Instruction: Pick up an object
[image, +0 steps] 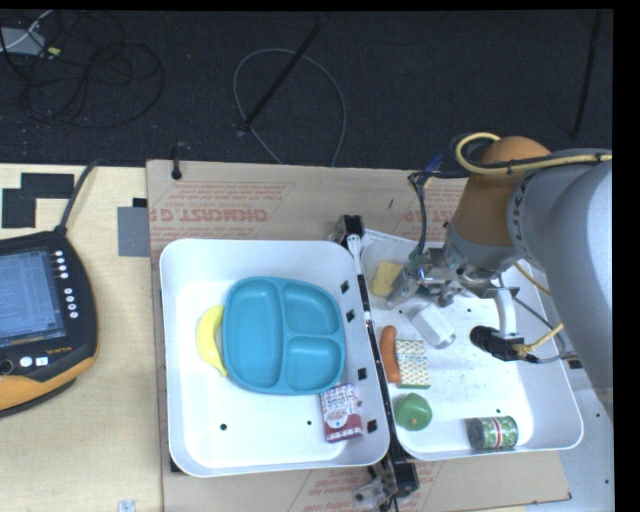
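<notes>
My gripper (420, 287) is low over the upper left part of the right bin (560, 425), just right of a yellow wedge (385, 279). A small pale grey block (436, 328) lies right below the gripper. In front of it lie an orange carrot (388, 354), a speckled green-and-white packet (412, 363), a green apple (412, 411) and a green can (493, 432) on its side. Nothing can be seen held in the gripper.
The left bin (190, 400) holds a blue divided plate (284, 334), with a yellow banana (208, 340) tucked under its left edge and a red-and-white carton (342, 413) at the front right. A tablet-like pendant (40, 315) lies left of the bench.
</notes>
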